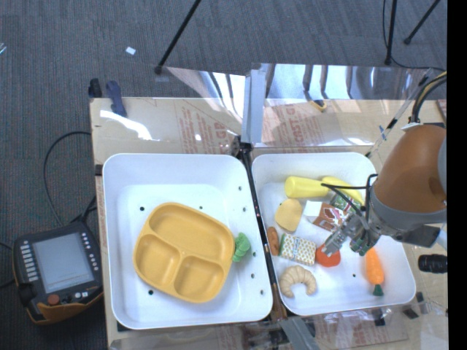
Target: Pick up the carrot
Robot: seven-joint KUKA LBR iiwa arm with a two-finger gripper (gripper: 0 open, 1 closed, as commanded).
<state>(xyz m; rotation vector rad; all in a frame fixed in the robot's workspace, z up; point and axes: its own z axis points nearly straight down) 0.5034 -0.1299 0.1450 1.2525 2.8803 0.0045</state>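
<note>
The carrot (373,267) is lying near the right bin's (406,292) right wall. The pincer (337,245) is hovering left of it, over a red item (328,258); I cannot tell its opening. It is probably approaching and needs shifting right.

Worktop (171,126) carries two bins side by side. Left bin (131,173): divided tray (184,251), a small leafy piece (241,246) touching its right edge. Right bin (306,162): banana (312,187) at back, croissant (299,280) at front, cracker pack (298,249) between them; carrot (374,268) front right, just right of pincer (335,247)
</note>
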